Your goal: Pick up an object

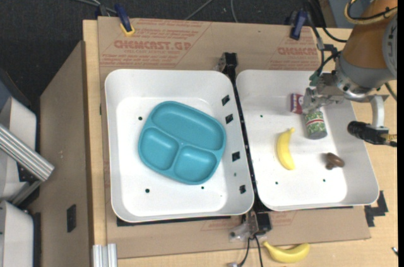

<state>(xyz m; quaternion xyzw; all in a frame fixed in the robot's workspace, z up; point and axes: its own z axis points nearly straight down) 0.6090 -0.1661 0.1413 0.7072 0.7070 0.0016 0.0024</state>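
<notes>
Can [315, 123] stands in the right bin [353, 193] under the pincer [314, 101]; its state is unclear.

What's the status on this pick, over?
Gripper low over right bin, directly above the can; grasp unconfirmed. Banana and small brown object lie apart, not obstructing.

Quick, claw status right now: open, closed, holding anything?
Claw: cannot be told; it sits right above the green-labelled can in the right bin.

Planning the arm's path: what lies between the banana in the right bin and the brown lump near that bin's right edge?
Bare white bin floor separates the banana from the brown lump in the camera view.
</notes>
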